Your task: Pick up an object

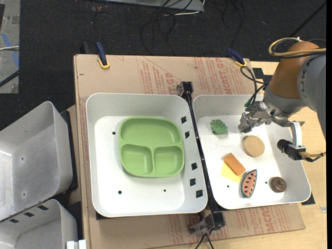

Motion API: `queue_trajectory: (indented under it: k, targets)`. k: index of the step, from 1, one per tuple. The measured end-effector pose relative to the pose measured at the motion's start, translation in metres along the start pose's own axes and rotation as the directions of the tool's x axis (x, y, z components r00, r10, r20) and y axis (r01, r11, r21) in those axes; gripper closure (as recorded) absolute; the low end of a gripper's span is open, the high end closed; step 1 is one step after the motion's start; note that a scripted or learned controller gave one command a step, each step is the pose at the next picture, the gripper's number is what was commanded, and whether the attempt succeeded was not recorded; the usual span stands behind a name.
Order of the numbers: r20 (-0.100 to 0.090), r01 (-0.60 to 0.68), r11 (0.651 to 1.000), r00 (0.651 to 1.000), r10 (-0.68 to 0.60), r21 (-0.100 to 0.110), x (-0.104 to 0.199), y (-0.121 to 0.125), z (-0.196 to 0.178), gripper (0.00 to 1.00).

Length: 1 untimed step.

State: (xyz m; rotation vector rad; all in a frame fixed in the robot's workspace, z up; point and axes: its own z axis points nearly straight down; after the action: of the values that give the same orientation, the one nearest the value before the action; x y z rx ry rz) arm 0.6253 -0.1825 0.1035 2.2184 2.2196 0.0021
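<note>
The gripper (250, 122) hovers over the far part of the right bin (298, 188); you cannot tell its state. Your nearest candidates are the green textured block (219, 127) to its left and the tan round disc (254, 146) just near of it. This reads as the approach step: centre over one object, then descend

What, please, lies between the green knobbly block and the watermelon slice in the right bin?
In the camera view, an orange block on a yellow piece lies between the green knobbly block and the watermelon slice.
</note>
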Motion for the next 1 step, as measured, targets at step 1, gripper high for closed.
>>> queue_trajectory:
  k: [1]
  targets:
    - [0.000, -0.002, 1.000, 1.000, 0.002, -0.003, -0.0007, -0.0049, -0.0456, 1.00]
